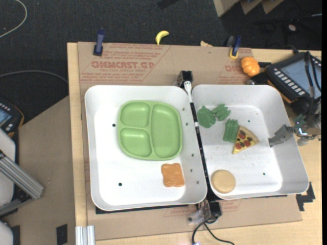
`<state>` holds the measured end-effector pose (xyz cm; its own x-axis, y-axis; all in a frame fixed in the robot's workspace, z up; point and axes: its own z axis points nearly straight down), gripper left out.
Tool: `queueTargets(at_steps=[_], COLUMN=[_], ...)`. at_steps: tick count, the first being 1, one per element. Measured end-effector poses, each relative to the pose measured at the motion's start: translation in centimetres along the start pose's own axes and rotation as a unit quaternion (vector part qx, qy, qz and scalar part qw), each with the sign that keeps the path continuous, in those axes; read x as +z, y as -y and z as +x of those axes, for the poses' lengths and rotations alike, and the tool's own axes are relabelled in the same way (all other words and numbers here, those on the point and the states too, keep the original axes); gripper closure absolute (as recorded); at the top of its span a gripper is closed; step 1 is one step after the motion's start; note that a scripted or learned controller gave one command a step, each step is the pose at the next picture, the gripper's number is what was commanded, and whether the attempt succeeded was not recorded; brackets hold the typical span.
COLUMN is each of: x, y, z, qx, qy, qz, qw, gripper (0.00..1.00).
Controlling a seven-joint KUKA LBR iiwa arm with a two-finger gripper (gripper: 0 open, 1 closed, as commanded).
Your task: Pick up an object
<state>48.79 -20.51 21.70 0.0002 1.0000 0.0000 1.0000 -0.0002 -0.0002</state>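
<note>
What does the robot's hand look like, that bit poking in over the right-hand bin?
The gripper is a small dark grey, angular metal piece at the right bin's edge. Behind it sits a metallic block with thin cables and a touch of green. It is too small to make out markings.

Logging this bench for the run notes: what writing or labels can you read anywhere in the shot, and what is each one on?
"CHEMCAST G P": large red print on the brown board behind the left bin.
Smaller red lines above and below that print: too blurred to read.
Red print on the board behind the right bin: too blurred to read.
Faint red print on the board's front edge: unreadable.
</note>
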Motion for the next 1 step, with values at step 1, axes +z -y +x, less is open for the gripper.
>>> queueTargets(at_steps=[1], x=[11.6], y=[1.06], z=[-1.72], qx=[0.0], qy=[-0.004], qz=[0.004], qw=[1.0], gripper=[0.0])
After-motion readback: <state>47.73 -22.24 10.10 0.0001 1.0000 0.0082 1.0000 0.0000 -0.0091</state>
